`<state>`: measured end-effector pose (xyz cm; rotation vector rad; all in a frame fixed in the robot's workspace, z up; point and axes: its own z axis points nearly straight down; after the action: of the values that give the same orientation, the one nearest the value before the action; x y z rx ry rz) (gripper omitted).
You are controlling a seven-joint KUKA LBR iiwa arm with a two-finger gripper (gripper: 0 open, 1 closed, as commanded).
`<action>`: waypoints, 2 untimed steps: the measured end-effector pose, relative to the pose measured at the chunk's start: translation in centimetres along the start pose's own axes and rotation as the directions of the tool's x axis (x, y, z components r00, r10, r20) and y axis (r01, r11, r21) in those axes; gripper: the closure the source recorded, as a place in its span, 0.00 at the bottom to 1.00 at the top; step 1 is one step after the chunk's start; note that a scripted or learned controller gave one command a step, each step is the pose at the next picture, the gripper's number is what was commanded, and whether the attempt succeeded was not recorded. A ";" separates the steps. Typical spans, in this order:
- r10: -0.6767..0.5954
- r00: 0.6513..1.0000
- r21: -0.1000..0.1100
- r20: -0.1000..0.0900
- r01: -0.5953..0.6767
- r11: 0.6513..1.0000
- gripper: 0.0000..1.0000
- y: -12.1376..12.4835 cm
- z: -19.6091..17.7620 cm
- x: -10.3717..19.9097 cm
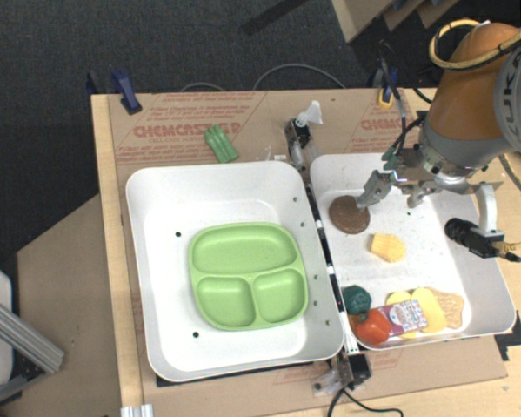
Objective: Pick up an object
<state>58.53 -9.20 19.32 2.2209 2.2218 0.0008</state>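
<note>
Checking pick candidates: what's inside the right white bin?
In the right white bin: a brown round disc, a yellow cheese-like wedge, a dark green piece, a red tomato-like piece, and a yellow packet with a pink label. Whatever lies under that heap is covered.

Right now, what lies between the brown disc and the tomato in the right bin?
In the camera view, only bare white bin floor separates the brown disc from the tomato; the yellow cheese wedge sits just right of that line.

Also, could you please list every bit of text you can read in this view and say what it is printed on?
"CHEMCAST": red print on the cardboard sheet under the bins; the letters after it are blurred.
More red print on the cardboard behind the right bin: unreadable, partly hidden.
Label on the yellow packet: too small to read.
</note>
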 end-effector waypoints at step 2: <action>0.001 1.000 -0.002 0.000 -0.001 1.000 0.00 4.0 10.2 -0.9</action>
<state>62.54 -10.14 9.11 2.2202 2.2198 0.0027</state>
